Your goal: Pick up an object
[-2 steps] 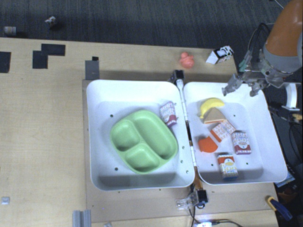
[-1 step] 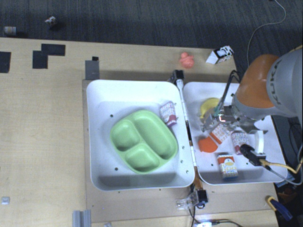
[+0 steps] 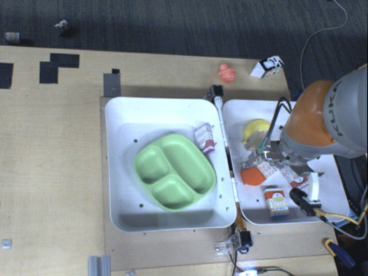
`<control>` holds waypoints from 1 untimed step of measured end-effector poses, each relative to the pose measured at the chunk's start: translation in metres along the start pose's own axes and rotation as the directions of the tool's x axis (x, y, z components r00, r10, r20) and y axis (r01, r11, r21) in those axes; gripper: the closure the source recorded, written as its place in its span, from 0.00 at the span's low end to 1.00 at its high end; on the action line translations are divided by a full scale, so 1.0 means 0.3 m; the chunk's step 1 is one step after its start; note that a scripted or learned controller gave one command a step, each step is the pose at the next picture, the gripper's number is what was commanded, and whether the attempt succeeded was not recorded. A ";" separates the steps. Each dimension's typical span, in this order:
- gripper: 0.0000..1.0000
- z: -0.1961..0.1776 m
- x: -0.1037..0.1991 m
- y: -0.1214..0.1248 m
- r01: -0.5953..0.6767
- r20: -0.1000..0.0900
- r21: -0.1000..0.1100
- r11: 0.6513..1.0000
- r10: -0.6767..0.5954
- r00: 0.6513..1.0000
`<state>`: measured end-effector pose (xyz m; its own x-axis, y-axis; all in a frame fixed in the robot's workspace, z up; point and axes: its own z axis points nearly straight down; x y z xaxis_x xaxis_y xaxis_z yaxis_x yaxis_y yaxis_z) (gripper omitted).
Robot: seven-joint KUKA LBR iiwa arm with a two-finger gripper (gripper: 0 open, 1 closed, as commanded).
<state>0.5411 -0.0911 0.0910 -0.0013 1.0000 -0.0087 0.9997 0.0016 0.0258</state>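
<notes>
my gripper [image 3: 265,157] hangs low in the right bin [image 3: 328,220], just above the orange object [image 3: 252,177]; i cannot tell its state. i judge lowering and closing come next.

We can read no text anywhere (the print on the small carton [image 3: 276,202] and the packet [image 3: 204,137] is too blurred).
</notes>
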 end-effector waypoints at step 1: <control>0.00 -0.037 -0.011 0.051 0.002 -0.008 0.019 1.000 -0.002 1.000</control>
<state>0.5561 -0.0944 0.1026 -0.0033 1.0000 -0.0007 1.0000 0.0033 0.0071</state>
